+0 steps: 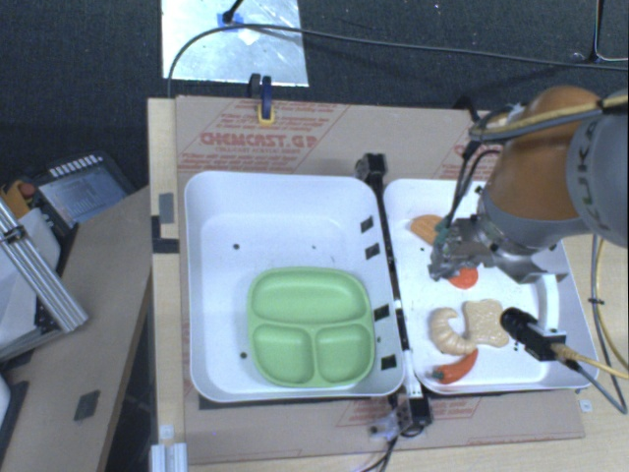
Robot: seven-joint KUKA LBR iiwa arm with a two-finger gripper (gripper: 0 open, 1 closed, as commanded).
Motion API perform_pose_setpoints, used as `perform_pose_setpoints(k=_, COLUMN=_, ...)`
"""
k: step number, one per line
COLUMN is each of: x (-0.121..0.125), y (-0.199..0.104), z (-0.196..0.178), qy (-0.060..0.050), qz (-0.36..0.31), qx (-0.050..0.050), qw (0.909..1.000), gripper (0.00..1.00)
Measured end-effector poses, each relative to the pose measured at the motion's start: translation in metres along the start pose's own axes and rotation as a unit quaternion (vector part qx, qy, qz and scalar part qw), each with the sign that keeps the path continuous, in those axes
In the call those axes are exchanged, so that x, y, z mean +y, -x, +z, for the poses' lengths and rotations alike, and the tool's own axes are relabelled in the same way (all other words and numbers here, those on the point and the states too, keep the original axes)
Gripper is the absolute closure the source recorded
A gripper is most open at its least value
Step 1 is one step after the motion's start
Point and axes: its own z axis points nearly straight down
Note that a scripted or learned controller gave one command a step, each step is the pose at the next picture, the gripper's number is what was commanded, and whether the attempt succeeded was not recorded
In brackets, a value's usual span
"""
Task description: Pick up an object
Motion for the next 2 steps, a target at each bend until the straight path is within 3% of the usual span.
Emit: perform_pose_setpoints(k=2, x=-0.015, y=-0.099, z=-0.001, qy=0.0, qz=-0.001, qx=0.0, qw=1.0, gripper=1.0)
